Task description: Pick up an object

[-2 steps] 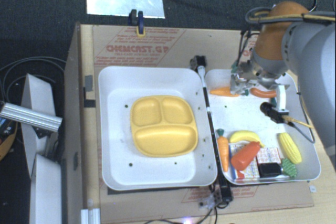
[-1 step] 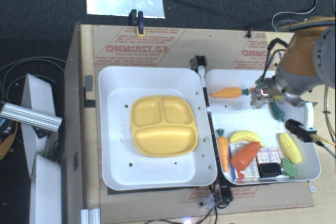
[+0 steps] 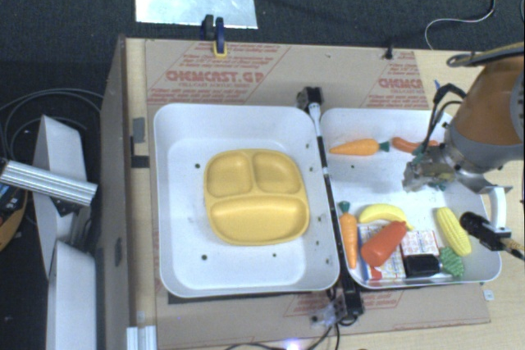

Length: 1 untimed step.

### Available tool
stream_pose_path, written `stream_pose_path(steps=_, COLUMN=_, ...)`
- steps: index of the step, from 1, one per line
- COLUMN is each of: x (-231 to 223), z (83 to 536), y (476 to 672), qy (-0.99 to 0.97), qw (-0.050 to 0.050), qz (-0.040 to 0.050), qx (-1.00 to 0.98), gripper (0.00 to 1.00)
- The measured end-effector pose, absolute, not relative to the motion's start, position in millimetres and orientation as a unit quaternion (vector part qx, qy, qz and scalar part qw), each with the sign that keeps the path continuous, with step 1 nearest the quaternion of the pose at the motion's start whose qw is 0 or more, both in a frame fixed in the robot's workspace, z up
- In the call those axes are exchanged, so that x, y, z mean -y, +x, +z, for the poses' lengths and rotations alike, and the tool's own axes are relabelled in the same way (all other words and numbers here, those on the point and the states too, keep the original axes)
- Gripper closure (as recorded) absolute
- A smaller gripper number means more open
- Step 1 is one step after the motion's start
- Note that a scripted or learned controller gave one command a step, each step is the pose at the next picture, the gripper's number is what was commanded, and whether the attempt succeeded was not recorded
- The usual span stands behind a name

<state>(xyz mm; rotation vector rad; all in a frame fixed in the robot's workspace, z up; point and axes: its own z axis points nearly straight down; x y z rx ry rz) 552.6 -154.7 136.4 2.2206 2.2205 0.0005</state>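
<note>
The right bin (image 3: 373,168) holds several toy foods: an orange carrot (image 3: 355,147) near its far left, a second orange piece (image 3: 404,145) beside it, a yellow banana (image 3: 382,213), another carrot (image 3: 349,235) along the left wall, a red pepper (image 3: 383,243), a corn cob (image 3: 452,230), a black block (image 3: 421,264) and a green piece (image 3: 452,262). My gripper (image 3: 426,174) hangs low over the bin's middle right, just below the second orange piece. Nothing shows between its fingers.
The left bin (image 3: 184,176) carries a yellow divided plate (image 3: 255,196). A black divider rail (image 3: 324,168) runs between the bins. The arm's orange band (image 3: 490,106) comes in from the right. Cardboard (image 3: 262,74) lines the bench behind the bins.
</note>
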Motion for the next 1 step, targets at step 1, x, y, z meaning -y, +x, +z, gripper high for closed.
stream_pose_path(steps=1, x=61.5, z=184.5, y=518.9, qy=0.706, qw=0.000, qz=0.0011, qx=-0.708, gripper=1.00)
